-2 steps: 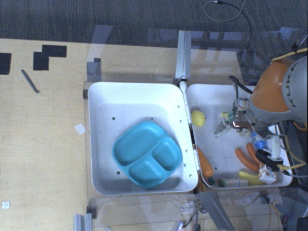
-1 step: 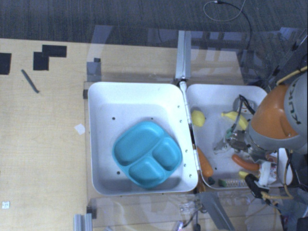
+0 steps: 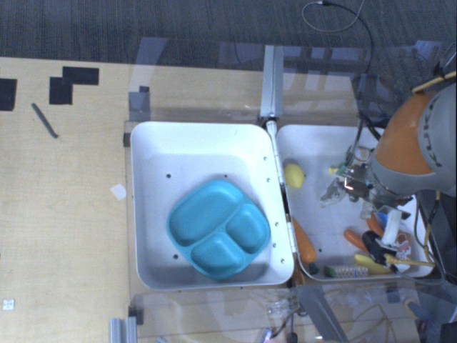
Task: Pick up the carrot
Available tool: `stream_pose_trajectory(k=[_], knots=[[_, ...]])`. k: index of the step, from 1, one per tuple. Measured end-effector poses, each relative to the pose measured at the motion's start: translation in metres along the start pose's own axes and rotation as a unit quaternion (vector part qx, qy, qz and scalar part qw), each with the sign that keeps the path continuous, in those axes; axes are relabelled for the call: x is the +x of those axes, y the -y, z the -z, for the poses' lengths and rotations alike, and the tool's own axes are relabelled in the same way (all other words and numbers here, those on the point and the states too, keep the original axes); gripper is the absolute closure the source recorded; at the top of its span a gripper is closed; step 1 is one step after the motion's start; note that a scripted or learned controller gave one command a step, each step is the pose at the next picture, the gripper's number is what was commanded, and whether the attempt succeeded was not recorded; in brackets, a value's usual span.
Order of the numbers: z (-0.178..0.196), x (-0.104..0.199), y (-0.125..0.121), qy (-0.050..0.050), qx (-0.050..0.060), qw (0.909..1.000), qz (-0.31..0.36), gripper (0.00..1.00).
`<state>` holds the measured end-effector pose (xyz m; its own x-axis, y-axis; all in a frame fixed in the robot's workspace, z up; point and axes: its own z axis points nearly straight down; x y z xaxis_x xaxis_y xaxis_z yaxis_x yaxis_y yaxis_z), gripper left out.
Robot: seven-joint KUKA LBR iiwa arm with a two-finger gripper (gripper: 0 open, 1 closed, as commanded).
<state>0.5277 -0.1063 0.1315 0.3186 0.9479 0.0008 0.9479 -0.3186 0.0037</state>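
The carrot [image 3: 305, 243] is an orange tapered piece lying along the left wall of the right bin [image 3: 318, 143], near its front corner. My gripper [image 3: 335, 189] hangs over the middle of the right bin, to the right of and behind the carrot, clearly apart from it. Nothing shows in its grasp. The grey arm with its orange band [image 3: 401, 145] reaches in from the right.
A yellow lemon-like item [image 3: 293, 175] sits near the right bin's left wall, behind the carrot. Several small items cluster in that bin's front right corner, among them an orange piece [image 3: 355, 238] and a yellow one [image 3: 371, 261]. A blue divided plate [image 3: 218, 227] lies in the left bin [image 3: 150, 191].
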Motion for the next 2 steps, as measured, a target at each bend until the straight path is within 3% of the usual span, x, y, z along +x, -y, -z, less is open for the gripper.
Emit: stream_pose_trajectory(k=[1, 2], knots=[[-0.041, 0.003, 0.039, -0.002, -0.006, 0.9992, -0.040, 0.00], [0.149, -0.046, 0.026, 0.000, -0.001, 0.9987, -0.052, 0.00]])
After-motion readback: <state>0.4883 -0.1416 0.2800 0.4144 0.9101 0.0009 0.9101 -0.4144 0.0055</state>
